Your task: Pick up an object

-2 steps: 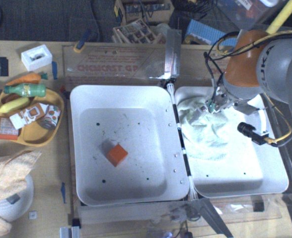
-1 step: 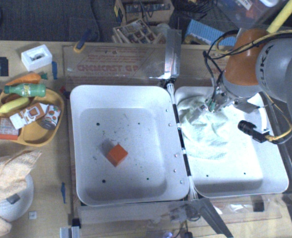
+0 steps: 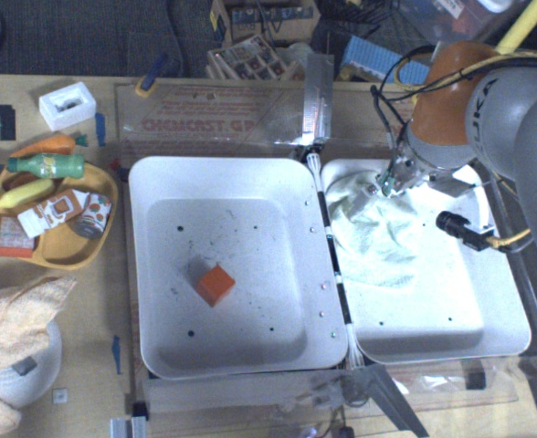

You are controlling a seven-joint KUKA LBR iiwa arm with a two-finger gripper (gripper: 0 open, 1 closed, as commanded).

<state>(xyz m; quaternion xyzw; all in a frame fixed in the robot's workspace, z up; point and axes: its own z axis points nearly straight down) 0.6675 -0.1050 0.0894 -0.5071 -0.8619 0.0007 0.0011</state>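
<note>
An orange cube (image 3: 216,285) lies in the left bin (image 3: 159,190), a little left of its middle. A crumpled white cloth (image 3: 378,231) is spread over the far-left part of the right bin (image 3: 488,336). My gripper (image 3: 389,183) hangs low over the cloth's far edge, under the grey arm and its orange band (image 3: 451,94). Its tips sit right at the cloth, and I cannot tell whether they touch it.
A yellow bowl (image 3: 68,249) with toy food and packets stands left of the bins. A beige towel (image 3: 17,322) lies at the front left. A clear plastic panel (image 3: 214,117) lies behind the left bin. Cables run by the arm.
</note>
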